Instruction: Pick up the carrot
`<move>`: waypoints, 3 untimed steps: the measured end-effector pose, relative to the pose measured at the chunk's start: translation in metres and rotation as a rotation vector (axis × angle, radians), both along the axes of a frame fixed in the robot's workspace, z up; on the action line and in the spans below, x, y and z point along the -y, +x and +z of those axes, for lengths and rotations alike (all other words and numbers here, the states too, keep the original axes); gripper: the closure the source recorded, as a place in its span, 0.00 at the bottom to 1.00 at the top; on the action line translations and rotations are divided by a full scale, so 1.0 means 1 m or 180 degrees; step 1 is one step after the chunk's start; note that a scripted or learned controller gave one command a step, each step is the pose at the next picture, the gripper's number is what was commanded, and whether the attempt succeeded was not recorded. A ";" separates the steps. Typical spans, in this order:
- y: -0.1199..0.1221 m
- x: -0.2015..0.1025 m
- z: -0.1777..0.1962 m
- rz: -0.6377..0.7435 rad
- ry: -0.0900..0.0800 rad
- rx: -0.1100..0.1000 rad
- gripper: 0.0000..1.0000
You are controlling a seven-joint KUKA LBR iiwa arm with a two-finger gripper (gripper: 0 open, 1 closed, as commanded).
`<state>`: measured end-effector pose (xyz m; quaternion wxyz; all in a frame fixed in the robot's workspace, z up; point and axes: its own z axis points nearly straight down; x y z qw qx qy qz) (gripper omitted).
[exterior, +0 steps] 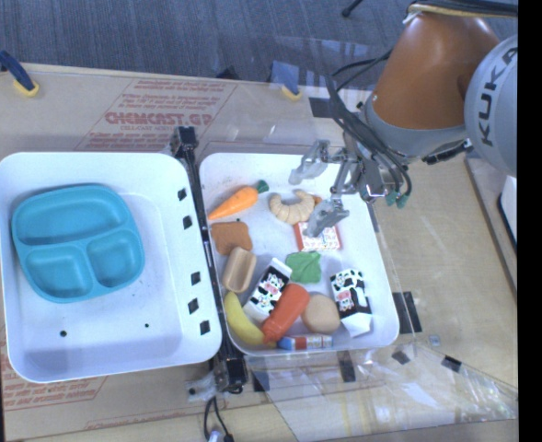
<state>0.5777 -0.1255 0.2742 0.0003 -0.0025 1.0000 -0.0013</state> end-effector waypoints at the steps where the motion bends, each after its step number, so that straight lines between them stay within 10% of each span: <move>1: 0.067 -0.037 -0.129 -0.0139 0.0019 -0.0039 0.00; 2: 0.057 -0.037 -0.182 0.0073 0.0009 -0.0005 0.00; 3: 0.060 -0.039 -0.170 0.0098 0.0008 0.0012 1.00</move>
